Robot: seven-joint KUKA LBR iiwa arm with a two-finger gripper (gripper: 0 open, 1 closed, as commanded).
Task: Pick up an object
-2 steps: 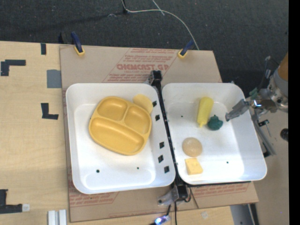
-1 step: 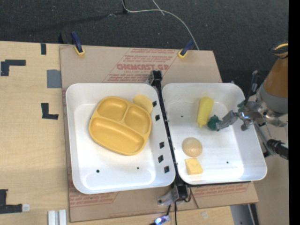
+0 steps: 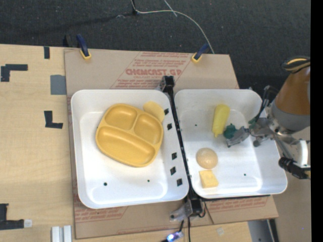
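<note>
My gripper (image 3: 239,136) reaches into the right bin (image 3: 262,184) from the right and hangs low over its middle. Right at its tip lies a small dark green object (image 3: 230,131); contact between the two is unclear. A yellow corn-like piece (image 3: 220,119) lies just left of and above the green object. Further toward the front sit a beige round ball (image 3: 206,158) and a yellow cube (image 3: 208,178).
The left bin (image 3: 86,185) holds a yellow divided plate (image 3: 130,134) with a small pale yellow piece (image 3: 154,109) at its upper right. A black divider strip (image 3: 174,135) runs between the bins. Both bins rest on a cardboard sheet (image 3: 146,69) clamped at the back.
</note>
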